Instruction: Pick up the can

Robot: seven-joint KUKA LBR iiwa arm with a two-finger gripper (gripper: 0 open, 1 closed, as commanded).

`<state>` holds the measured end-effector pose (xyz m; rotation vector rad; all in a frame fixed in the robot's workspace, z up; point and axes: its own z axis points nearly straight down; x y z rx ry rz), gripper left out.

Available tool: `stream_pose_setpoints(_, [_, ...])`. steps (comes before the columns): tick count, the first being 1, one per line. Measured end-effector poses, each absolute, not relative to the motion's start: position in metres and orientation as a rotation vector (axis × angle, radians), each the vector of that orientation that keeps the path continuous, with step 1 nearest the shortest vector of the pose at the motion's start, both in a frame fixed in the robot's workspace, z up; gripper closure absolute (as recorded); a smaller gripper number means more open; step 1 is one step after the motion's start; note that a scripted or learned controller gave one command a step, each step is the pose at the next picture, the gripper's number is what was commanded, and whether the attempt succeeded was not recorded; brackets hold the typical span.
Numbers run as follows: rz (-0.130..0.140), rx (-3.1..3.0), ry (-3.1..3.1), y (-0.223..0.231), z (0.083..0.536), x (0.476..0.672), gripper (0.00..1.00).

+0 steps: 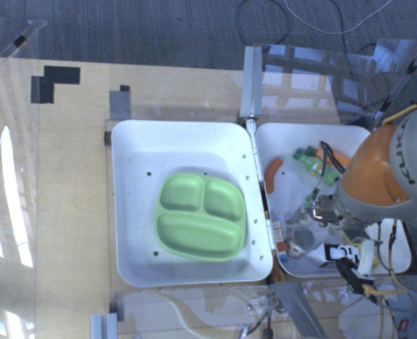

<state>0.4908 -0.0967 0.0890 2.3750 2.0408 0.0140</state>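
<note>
Arm [388, 168] reaches over the right bin [284, 141] from the table's right edge, end effector [319, 214] low in the bin just above the can [301, 239] — grip state hidden, cannot tell. Can lies near the right bin's front-left corner, grey end showing, not seen between any fingers. Same bin also has an orange sausage-shaped piece [272, 172] by the left wall and a green bottle-like item [308, 159] further back; left bin [130, 189] carries a green divided tray [201, 215] at its middle.

Grey arm [406, 161] reaching in from the right, orange band above wrist, bent steeply downward
</note>
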Motion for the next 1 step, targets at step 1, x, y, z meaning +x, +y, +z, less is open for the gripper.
stream_pose_setpoints(1, [0.024, 2.369, 2.040, -0.0957, 0.1010, 0.4939, 1.00])
